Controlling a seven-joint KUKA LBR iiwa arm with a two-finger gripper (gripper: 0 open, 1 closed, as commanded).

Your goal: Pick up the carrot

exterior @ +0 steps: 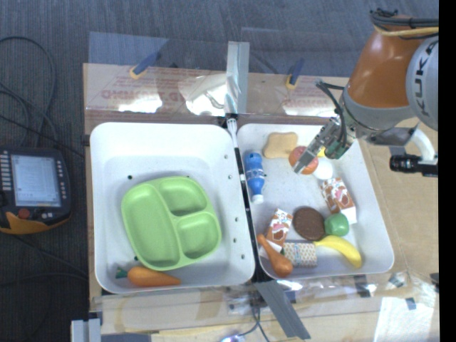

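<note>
Carrot (pixel 149 277) lies in the left bin's (pixel 107 162) front corner, beside the green tray (pixel 169 221), well apart from the end effector (pixel 313 155) over the right bin (pixel 374 212), fingers apart around a small red-orange item (pixel 300 159)

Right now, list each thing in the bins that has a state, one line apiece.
carrot: lying flat in the left bin's front corner, beside the green plate, not gripped.
green plate: right side up in the left bin, compartments bare.
blue bottle: on its side against the right bin's left wall.
banana: lying flat, unpeeled.
pincer: low over the right bin, at a red item.
</note>
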